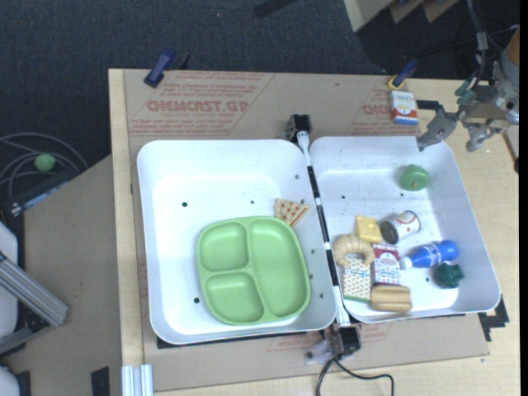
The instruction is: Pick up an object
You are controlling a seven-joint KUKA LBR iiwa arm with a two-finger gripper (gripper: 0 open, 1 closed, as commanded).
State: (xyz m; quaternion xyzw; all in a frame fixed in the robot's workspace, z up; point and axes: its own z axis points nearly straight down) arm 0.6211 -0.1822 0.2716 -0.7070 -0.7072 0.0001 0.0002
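My gripper (450, 141) hangs open over the back right corner of the right bin (467, 205), with nothing between its fingers. A green round fruit (413, 176) lies just below and left of it. Further forward sit a yellow block (368, 228), a small white and red can (404, 223), a blue bottle (432, 254), a dark green piece (448, 275), a bagel (351, 245), a red and white packet (385, 259), a checkered packet (356, 284) and a hot dog bun (390, 297).
The left bin (165, 221) holds a green divided plate (252, 269) and a waffle piece (290, 211) by its right wall. A small carton (403, 106) lies on the bench behind the right bin. Blue clamps (160, 68) hold the board's back edge.
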